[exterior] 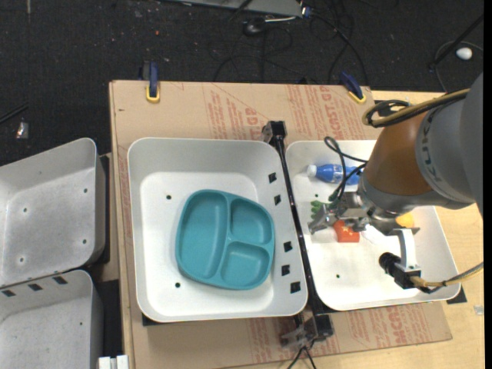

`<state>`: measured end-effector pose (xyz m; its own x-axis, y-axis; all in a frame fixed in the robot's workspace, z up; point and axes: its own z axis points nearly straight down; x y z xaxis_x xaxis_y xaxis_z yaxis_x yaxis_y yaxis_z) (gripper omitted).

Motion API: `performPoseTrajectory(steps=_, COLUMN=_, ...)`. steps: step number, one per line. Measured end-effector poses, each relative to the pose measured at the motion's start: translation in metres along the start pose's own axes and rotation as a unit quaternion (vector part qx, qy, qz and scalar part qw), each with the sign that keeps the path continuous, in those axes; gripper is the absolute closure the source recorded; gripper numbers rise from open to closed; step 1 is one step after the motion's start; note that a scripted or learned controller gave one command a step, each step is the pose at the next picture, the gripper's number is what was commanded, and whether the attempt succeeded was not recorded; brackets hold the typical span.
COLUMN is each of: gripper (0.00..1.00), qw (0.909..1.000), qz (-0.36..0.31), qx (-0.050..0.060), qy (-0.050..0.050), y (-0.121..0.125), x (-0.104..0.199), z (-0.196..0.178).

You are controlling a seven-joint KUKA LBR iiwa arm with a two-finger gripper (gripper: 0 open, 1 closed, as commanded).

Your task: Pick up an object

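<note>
Over right bin (430,287), arm (430,156) bent down; fingers (338,220) state unclear.

the arm (430,156) hides much of the right bin (438,279), including part of a blue-capped bottle (330,173).

The arm (450,156) is a thick, rounded grey cylinder with a broad orange band (396,164) above the wrist. A black cable (400,111) loops along its far side. Below the band sits a metallic grey gripper (332,215) assembly.
</note>
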<state>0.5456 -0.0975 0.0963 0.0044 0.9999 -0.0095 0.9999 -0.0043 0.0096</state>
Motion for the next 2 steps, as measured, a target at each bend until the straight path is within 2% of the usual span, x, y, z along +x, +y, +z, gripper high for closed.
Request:
performPoseTrajectory(steps=1, gripper=1.0, qw=1.0, qz=0.001, qx=-0.005, qy=0.0, y=0.003, x=0.0, z=-0.014)
performPoseTrajectory(steps=2, gripper=1.0, qw=1.0, qz=-0.001, qx=0.003, qy=0.004, y=-0.003, x=-0.008, z=-0.065)
